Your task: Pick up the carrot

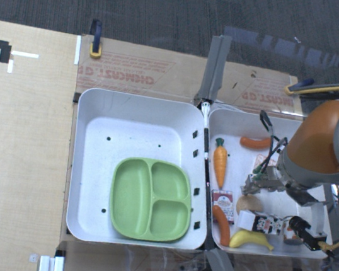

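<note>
The carrot [219,162], orange with a green top, lies lengthwise in the right bin [239,120] near its left wall. My gripper [252,184] hangs over the middle of that bin, to the right of the carrot and a little nearer the front, apart from it. The grey arm with its orange band [319,139] reaches in from the right above it. Whether anything sits between the gripper's tips is hidden by clutter.
In the right bin also lie a red sausage [255,141] at the back, a small red-white carton [223,204], an orange-red pepper [221,225], a banana [251,240] and a white box [264,224]. The left bin [90,151] holds a green divided plate [152,199].
</note>
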`<action>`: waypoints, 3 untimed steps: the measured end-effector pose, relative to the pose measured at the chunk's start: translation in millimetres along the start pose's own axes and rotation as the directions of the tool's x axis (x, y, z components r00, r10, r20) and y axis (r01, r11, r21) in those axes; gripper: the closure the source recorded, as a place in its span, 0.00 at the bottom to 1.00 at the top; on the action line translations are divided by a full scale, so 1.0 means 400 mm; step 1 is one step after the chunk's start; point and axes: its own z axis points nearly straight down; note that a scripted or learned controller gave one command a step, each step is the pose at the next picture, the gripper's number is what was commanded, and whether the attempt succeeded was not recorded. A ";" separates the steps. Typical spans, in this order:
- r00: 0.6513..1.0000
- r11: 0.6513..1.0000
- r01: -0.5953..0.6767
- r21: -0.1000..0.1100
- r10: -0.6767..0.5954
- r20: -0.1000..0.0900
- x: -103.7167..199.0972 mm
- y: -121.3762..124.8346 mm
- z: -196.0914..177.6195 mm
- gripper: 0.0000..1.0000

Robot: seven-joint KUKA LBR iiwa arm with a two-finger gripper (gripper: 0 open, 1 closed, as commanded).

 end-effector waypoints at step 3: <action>1.000 1.000 0.027 0.006 -0.027 -0.002 0.211 -0.099 -0.223 1.00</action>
